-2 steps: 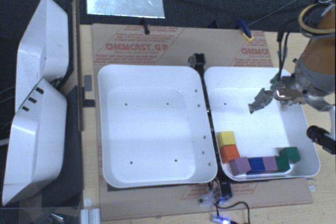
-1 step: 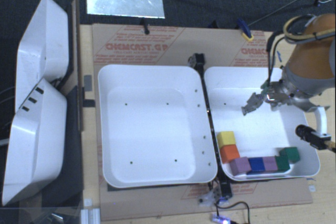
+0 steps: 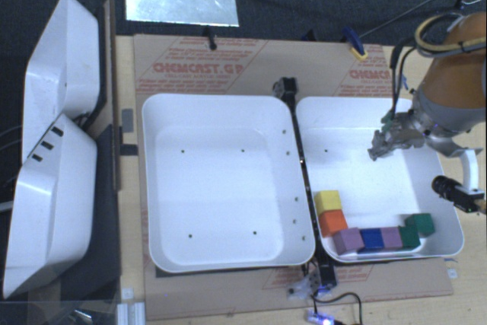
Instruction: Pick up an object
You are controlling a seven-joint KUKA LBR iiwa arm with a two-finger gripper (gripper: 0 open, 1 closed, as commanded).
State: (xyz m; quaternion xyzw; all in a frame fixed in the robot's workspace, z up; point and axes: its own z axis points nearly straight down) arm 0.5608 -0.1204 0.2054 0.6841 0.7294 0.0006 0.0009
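The end effector (image 3: 380, 148) hangs over the right bin (image 3: 335, 132), apart from the blocks; whether it is released or clenched I cannot tell. A yellow block (image 3: 328, 200), orange block (image 3: 332, 221), purple block (image 3: 348, 240), blue block (image 3: 372, 239) and green block (image 3: 418, 225) crowd the bin's near wall. They look light, rigid, smooth-faced. The yellow one, least hemmed in, probably suits a grip across opposite flat sides.
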